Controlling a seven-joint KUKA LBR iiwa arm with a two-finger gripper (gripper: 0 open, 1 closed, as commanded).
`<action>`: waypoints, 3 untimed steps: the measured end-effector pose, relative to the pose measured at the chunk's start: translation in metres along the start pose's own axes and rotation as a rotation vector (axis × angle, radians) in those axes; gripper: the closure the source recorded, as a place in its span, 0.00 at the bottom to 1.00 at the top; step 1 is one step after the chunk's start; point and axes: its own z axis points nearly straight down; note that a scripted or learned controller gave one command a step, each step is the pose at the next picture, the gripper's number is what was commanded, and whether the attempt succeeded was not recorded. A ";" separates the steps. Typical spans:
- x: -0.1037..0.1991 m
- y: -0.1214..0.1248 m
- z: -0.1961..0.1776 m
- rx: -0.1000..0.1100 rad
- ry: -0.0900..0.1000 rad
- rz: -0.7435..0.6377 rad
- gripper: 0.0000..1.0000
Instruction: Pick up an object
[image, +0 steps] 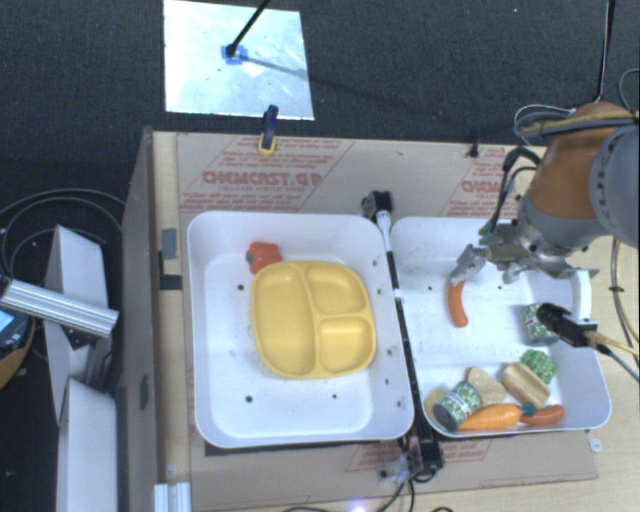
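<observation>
1. Grey metal end effector (478, 262) sits right of frame centre, over the right bin (600, 400); honestly can't tell if it's clenched or released.
2. Just below it lies an orange sausage-looking toy (457, 303), alone on the bin floor.
3. My guess: light, smooth plastic, a bit slippery and rolly. Pinch across the middle of its narrow width.
4. More toy food is piled in the lower-right corner; a yellow tray (310, 318) is in the left bin.
</observation>
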 end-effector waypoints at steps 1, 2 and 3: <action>0.008 0.005 0.065 -0.001 -0.001 0.001 0.00; 0.008 0.006 0.054 -0.004 -0.002 -0.001 1.00; 0.079 -0.054 -0.036 -0.003 -0.001 0.001 1.00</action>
